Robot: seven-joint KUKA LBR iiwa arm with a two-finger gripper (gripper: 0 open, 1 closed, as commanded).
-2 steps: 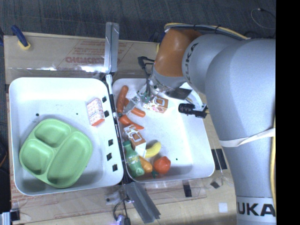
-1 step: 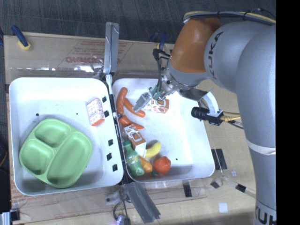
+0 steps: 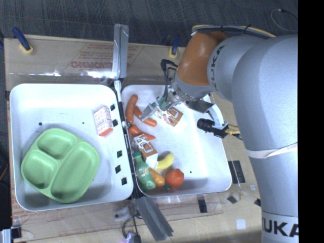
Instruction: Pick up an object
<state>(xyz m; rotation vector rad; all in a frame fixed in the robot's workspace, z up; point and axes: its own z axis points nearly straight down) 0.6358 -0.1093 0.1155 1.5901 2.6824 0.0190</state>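
Your gripper (image 3: 152, 109) hung over the sausage (image 3: 131, 109) and small carton (image 3: 171, 116); couldn't tell its state. You'd have wanted it centred on one, not straddling.

Bench (image 3: 61, 59) w/ 2 white bins (image 3: 55, 97), side by side.

This is a robotics lab bench, not a home or a kitchen. A large grey KUKA arm (image 3: 263, 100) with an orange band reaches in from the right over two shallow white bins (image 3: 30, 97) set side by side on a board. Blue clamps (image 3: 22, 39) grip the board's far edge. The bins hold plastic toy food (image 3: 174, 177) and a green divided tray (image 3: 58, 164).
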